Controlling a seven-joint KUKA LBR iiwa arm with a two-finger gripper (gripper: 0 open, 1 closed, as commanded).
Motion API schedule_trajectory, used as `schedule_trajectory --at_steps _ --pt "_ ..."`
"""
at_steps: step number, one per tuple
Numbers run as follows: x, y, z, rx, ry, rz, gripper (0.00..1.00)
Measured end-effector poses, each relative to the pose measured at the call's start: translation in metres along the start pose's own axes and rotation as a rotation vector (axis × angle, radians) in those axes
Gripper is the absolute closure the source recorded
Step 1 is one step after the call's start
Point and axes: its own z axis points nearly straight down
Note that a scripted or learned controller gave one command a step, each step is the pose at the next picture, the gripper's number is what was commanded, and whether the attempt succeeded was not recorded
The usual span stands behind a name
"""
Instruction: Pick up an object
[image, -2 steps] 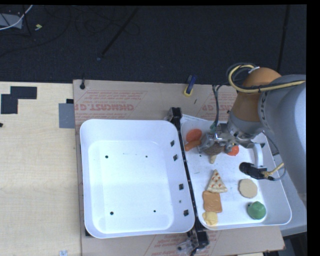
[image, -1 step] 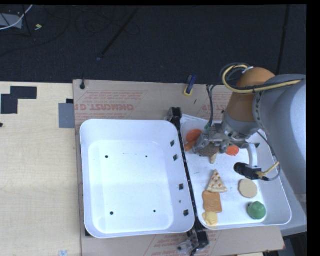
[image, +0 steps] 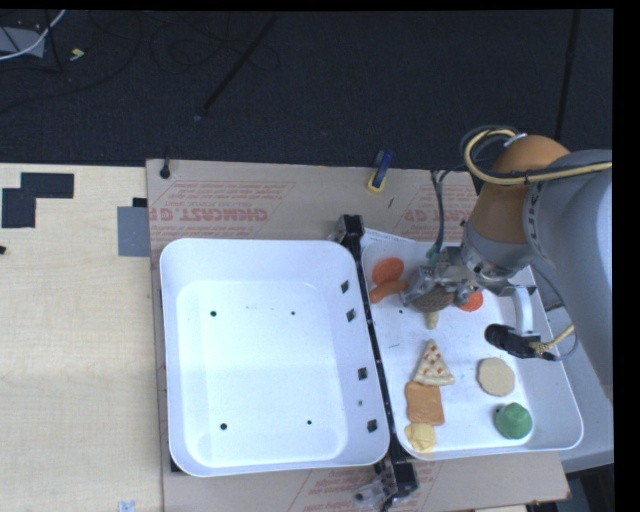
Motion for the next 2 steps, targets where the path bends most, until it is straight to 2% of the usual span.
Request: schedule_trajectory --at_steps 1,2 --pt "0.0236 -0.0004 0.0007 0.003 0.002 -0.002 0.00" --pt "0.0227 -0.0006 -0.0092 0.004 0.002 -0.003 1.00"
